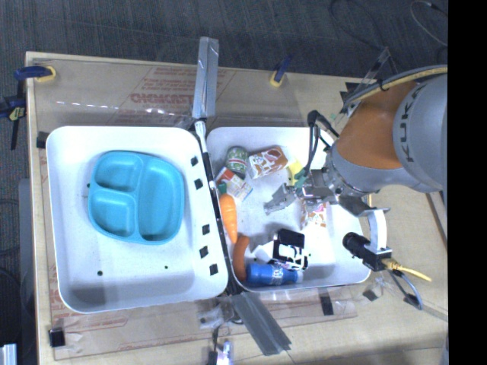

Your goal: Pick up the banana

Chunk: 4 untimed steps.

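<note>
My gripper [289, 196] hangs low over the middle of the right bin [335, 276], its grey and orange arm coming in from the right. A small yellow and green patch [296, 175] shows just above the gripper, against the wrist. It may be part of the banana, but too little of it shows to be sure. Nothing can be seen held in the gripper.
The right bin also holds a green can [237, 159], a brown snack packet [268, 160], a carrot [228, 214], a brown sausage [240, 254], a blue can [272, 274], a black and white item [290, 248] and a white packet [316, 216]. A blue divided plate [138, 196] lies in the left bin [72, 280].
</note>
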Tool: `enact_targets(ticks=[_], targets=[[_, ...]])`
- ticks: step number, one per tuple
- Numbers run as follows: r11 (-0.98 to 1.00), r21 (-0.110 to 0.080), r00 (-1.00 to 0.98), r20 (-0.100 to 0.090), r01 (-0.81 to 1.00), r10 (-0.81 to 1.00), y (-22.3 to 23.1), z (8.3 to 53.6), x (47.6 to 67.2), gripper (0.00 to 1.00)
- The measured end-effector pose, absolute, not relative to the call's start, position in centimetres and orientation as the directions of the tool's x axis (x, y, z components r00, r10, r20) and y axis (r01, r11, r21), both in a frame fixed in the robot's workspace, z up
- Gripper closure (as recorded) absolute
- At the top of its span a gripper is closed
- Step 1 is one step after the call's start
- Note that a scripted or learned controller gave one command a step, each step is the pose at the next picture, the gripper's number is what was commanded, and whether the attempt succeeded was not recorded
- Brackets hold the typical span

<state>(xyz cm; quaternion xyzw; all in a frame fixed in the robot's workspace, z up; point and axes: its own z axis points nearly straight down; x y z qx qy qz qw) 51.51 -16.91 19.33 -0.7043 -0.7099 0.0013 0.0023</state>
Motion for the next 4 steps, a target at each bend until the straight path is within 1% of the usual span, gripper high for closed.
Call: enact_targets(ticks=[1, 2, 3, 4], targets=[[-0.089, -0.003, 0.089, -0.001, 0.996, 0.996, -20.8, 20.4, 59.2, 0.00], [-0.137, -0.005, 0.137, 0.001, 0.991, 0.991, -19.9, 9.9, 60.2, 0.00], [-0.113, -0.004, 0.113, 0.001, 0.994, 0.994, -20.0, 11.0, 65.1, 0.00], [-0.085, -0.003, 0.085, 0.001, 0.996, 0.996, -20.4, 15.3, 62.2, 0.00]])
